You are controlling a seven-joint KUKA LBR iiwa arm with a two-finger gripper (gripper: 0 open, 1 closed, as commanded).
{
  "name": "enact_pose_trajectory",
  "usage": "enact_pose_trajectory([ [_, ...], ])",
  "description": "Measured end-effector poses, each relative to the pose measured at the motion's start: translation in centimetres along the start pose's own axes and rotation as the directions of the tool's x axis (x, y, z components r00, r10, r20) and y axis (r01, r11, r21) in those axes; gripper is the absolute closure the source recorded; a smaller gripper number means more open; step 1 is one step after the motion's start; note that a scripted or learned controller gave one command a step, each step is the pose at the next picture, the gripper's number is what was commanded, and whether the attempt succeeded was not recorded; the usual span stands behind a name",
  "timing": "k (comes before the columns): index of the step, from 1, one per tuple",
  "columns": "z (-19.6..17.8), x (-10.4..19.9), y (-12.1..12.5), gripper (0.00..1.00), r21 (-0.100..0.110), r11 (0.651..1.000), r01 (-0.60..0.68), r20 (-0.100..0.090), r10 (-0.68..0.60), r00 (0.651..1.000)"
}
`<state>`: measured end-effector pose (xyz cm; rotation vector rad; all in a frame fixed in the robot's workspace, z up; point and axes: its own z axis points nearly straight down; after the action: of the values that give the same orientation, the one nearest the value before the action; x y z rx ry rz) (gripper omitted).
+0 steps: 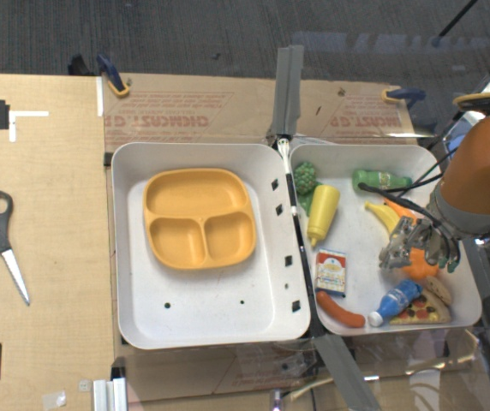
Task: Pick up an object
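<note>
Camera view, from above the bench (39,229): two shallow white bins sit side by side on brown cardboard. The left bin (134,315) carries a yellow-orange divided plate (200,218), lying flat toward its upper half. The right bin (356,157) holds a scatter of toy food: a green broccoli piece (304,177) at its upper left, a yellow mustard bottle (322,213) just below it, a green bottle (380,180) lying along the far wall, a yellow banana (383,217) near the middle, a small red-and-white carton (331,274), a red sausage (340,310) by the near wall, a blue bottle (397,303) lying tilted, and a pizza slice (427,305) in the near right corner.

The grey arm with its orange band (483,178) reaches in from the right, and its end effector (418,251) hangs low over the right side of the right bin, directly at an orange object (420,270) that lies between the banana and the pizza slice. Metal parts and cables crowd the tip, so whether the fingers are apart or together cannot be told, nor whether they touch the orange object.

On the bench well left of the bins lie grey-handled scissors (2,234).
</note>
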<state>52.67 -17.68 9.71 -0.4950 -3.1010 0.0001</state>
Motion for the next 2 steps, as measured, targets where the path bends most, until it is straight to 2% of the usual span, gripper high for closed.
enact_pose_trajectory([
  [1,0.01,0.01,0.02,0.00,0.000,1.000,0.000,0.000,0.000,1.000],
  [2,-0.68,-0.09,0.03,1.00,0.000,1.000,0.001,0.000,-0.001,1.000],
])
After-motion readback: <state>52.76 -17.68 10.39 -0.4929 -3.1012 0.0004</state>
